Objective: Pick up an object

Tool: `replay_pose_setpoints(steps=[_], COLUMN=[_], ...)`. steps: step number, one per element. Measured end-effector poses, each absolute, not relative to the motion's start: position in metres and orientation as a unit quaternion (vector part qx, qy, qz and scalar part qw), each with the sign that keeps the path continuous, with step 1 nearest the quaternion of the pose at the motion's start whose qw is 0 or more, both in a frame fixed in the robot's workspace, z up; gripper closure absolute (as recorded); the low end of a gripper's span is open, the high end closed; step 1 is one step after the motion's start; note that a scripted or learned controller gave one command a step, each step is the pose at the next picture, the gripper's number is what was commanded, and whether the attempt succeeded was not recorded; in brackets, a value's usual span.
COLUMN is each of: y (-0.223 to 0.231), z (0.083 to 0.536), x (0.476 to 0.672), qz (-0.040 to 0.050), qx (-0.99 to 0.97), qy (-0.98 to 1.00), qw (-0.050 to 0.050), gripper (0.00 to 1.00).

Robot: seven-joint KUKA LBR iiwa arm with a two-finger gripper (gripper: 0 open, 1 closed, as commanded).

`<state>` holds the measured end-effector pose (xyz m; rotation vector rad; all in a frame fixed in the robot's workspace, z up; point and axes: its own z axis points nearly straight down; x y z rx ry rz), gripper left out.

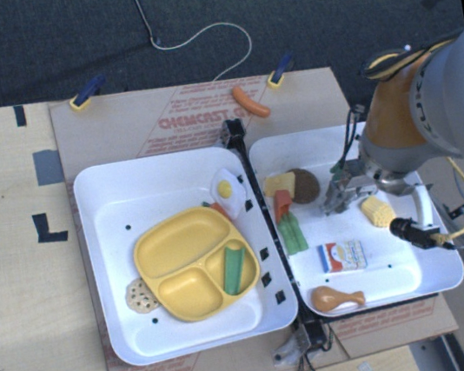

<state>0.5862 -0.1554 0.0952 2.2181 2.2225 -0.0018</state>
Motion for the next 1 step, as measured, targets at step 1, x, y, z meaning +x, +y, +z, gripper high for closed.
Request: replay_pose_setpoints(steps=[1], y=[-0.1558], z=[0.1534], x=[0.5955], qz=[0.0009], qx=[0.706], qy=[0.708], qw=[0.001], gripper=[1.0])
